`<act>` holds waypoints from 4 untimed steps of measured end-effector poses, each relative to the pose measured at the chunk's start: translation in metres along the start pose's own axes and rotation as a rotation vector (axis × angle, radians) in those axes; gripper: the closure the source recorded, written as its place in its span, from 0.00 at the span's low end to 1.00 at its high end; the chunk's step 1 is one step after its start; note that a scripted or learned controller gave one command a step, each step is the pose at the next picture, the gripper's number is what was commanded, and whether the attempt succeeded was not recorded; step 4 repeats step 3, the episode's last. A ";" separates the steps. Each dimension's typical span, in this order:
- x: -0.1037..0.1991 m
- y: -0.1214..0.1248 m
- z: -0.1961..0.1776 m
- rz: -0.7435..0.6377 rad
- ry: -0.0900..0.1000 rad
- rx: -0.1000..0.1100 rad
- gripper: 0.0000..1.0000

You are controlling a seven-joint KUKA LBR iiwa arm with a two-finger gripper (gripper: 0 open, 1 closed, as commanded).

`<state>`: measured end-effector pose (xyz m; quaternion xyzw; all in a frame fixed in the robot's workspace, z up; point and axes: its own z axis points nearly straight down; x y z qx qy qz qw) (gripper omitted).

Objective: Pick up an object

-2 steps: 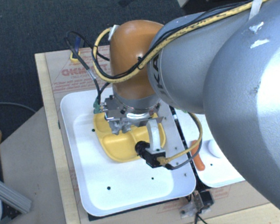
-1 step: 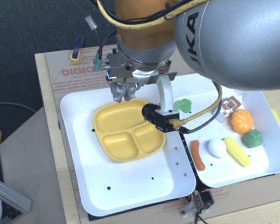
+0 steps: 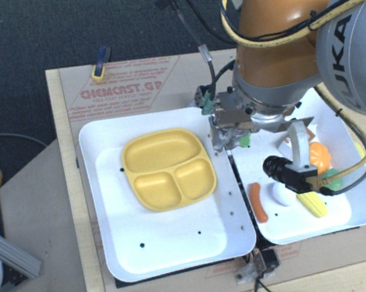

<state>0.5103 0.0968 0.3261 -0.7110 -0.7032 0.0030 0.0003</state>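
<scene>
White plastic makes up both carriers here: the left bin (image 3: 125,241) and the right bin (image 3: 355,209) sit side by side on a pale board (image 3: 65,125) printed with red lettering. A small blue and yellow clamp (image 3: 99,64) sits at the board's far edge, near its far left corner.

In the left bin we see one thing, a yellow plate (image 3: 169,169) with three compartments. It lies flat, nearer the bin's far edge than its near one, and towards its right side.

The loose things we could pick all lie in the right bin. An orange-red stick (image 3: 257,202) lies near the bin's left edge, running roughly along that edge towards the near left corner. A yellow piece (image 3: 315,203) lies towards the near edge, about midway across it. Just beyond it are a green thing (image 3: 335,183) and an orange round thing (image 3: 320,154), close to each other on the bin's right half. We cannot make out what the green one is.

The arm (image 3: 287,19) comes in over the right bin's far side, its orange band hiding much of that corner. The gripper (image 3: 220,138) hangs over the rims where the two bins meet, towards their far ends, just beside the plate's right edge. We see none of the loose things in it, and we cannot tell whether it is wide or narrow.
</scene>
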 end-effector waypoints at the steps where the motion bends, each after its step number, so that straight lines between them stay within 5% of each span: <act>1: 0.047 -0.033 -0.047 -0.018 0.008 -0.011 1.00; 2: 0.131 -0.034 -0.025 -0.018 0.006 -0.004 1.00; 3: 0.083 -0.032 -0.160 -0.007 0.011 -0.022 1.00; 4: 0.083 -0.032 -0.160 -0.007 0.011 -0.022 1.00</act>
